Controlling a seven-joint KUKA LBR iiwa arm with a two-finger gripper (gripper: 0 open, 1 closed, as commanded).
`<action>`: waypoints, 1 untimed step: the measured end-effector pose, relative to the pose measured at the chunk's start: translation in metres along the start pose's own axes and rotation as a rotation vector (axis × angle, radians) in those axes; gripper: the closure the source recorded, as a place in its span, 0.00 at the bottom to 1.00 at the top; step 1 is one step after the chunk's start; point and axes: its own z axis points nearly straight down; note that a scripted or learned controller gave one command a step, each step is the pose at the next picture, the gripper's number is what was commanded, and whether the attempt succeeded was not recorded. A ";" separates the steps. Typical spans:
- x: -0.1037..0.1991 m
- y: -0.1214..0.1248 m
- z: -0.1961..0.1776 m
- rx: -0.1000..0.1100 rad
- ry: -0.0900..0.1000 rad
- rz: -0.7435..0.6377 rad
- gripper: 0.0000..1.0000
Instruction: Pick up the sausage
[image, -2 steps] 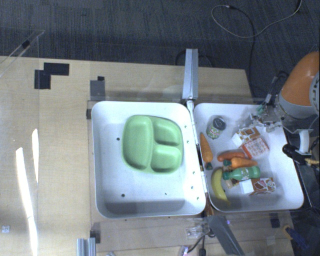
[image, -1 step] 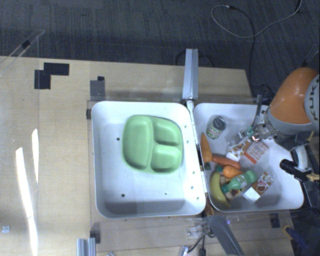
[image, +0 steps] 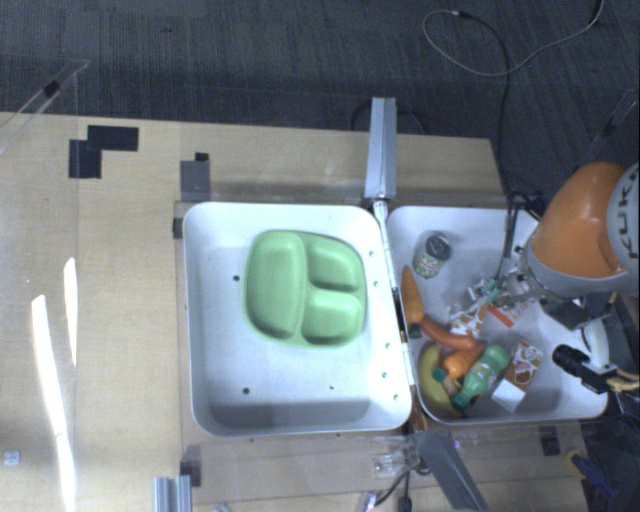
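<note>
From above, the pale wooden surface (image: 110, 300) carries two shallow white bins side by side, with dark carpet (image: 250, 50) beyond its far edge and a thin cable (image: 500, 70) looping across it. A metal bracket (image: 381, 150) stands at the far end of the seam between the bins. The left bin (image: 215, 400) holds a green divided tray (image: 304, 287) lying toward its far half, with bare white floor all around it, widest at the near side. The right bin (image: 470, 225) is crowded along its near-left part: the sausage (image: 446, 334) lies there, reddish-orange, just beside the dividing wall, its long axis running from far-left to near-right. An orange carrot (image: 411, 291) lies just beyond it, a banana (image: 432, 374) and a green bottle (image: 478, 374) crowd its near side, and a small can (image: 432, 255) stands farther back. The arm (image: 585, 225) reaches in over the right edge of that bin, and the gripper (image: 495, 290) hangs above crumpled wrappers near the sausage; whether its fingers are spread or pressed together cannot be told.
</note>
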 end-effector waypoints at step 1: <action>-0.057 0.048 0.007 0.021 0.016 0.027 0.00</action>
